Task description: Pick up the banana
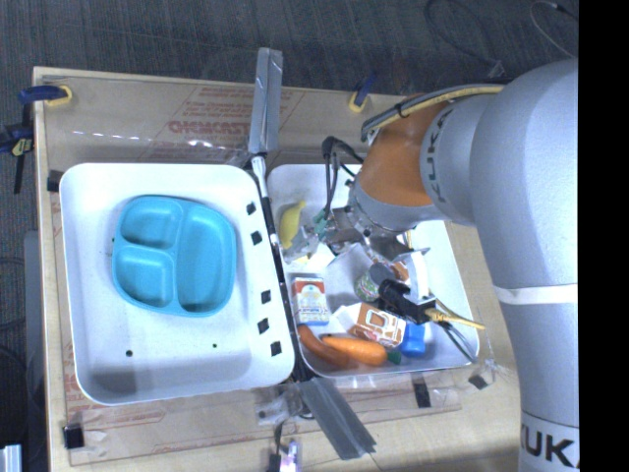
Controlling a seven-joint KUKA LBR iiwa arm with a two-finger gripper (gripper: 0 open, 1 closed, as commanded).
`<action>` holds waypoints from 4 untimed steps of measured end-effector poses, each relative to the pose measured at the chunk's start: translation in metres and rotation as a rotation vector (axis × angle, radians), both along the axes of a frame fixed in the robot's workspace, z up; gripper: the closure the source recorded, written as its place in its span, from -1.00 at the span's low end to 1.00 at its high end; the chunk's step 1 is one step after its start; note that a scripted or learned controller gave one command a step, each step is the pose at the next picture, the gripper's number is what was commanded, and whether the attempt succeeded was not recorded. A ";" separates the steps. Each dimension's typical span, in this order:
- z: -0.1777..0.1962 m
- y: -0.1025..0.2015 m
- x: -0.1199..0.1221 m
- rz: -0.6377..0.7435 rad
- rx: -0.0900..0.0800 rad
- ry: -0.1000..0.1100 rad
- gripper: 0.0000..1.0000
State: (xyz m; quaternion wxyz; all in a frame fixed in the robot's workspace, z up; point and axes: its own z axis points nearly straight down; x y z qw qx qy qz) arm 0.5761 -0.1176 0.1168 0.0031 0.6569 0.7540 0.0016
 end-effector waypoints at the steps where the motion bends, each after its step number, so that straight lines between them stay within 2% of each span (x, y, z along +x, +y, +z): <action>1: -0.011 -0.001 0.042 0.017 -0.007 -0.019 -1.00; 2: -0.022 -0.005 0.004 -0.024 -0.007 0.000 -1.00; 3: -0.016 -0.004 0.003 -0.019 -0.005 0.006 1.00; 4: -0.015 -0.004 0.003 -0.020 -0.006 0.006 -1.00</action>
